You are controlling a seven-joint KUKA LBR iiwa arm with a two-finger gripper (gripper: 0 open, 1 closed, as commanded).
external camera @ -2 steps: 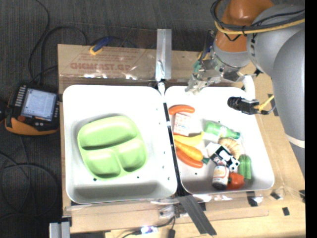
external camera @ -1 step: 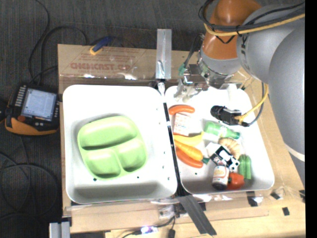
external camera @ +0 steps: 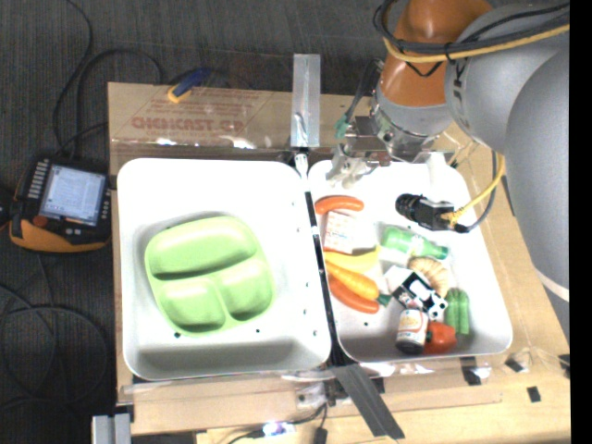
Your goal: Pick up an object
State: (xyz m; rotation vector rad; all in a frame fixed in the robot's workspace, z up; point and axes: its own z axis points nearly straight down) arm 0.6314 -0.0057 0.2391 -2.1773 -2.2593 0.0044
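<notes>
My gripper hangs over the far left corner of the right bin, fingers slightly apart with nothing between them. Just below it lies a curved red-orange sausage shape. Further down are a white and red carton, a yellow piece and an orange carrot. To the right sit a green and white tube, a black and white item, a small brown bottle, a red piece and a green cucumber.
The left bin holds a green divided tray. A metal post rises behind the wall between the bins. A hand-held controller lies on the floor at left, and a blue item lies on the cardboard.
</notes>
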